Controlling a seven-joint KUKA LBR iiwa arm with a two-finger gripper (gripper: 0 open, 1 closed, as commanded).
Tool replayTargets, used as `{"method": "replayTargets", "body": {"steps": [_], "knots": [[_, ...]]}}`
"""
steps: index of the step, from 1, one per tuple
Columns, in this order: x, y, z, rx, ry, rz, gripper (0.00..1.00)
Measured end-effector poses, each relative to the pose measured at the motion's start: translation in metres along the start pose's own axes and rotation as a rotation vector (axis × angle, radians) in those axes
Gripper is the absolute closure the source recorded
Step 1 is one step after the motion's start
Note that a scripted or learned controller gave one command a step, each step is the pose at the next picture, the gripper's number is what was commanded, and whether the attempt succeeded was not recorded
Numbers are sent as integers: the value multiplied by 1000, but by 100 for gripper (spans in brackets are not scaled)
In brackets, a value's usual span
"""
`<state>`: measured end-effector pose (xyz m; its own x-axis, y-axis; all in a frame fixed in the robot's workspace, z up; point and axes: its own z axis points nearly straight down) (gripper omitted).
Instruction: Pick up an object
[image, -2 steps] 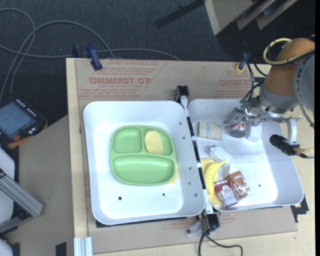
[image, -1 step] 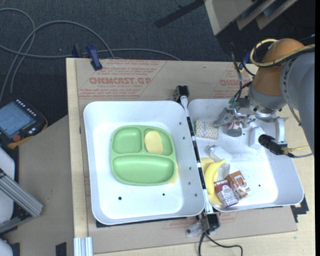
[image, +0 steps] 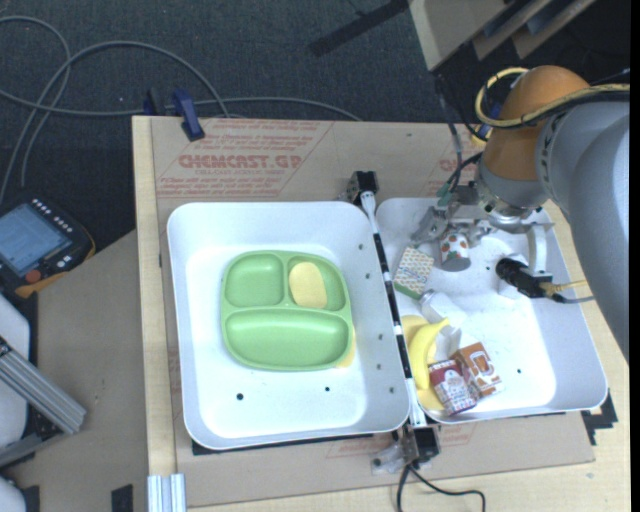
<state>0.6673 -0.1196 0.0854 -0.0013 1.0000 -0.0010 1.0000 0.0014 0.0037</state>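
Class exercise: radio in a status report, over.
Gripper low in right bin, nothing seen held. Banana and red packet lie nearer the front. Green tray in left bin.

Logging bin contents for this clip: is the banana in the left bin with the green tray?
No. The banana lies in the right bin, while the green tray sits in the left bin.

Bench (image: 250, 160): brown board with red printed lettering toward 12 o'clock. Two shallow white bins directly on it, side by side, touching along the middle: left bin (image: 200, 390) at 9 o'clock, right bin (image: 560, 370) at 3 o'clock. Blue clamp (image: 186, 113) on the bench edge near 11 o'clock.
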Motion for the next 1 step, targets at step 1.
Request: {"method": "replayTargets", "body": {"steps": [1], "knots": [[6, -3, 0, 4, 1, 0, 0]]}}
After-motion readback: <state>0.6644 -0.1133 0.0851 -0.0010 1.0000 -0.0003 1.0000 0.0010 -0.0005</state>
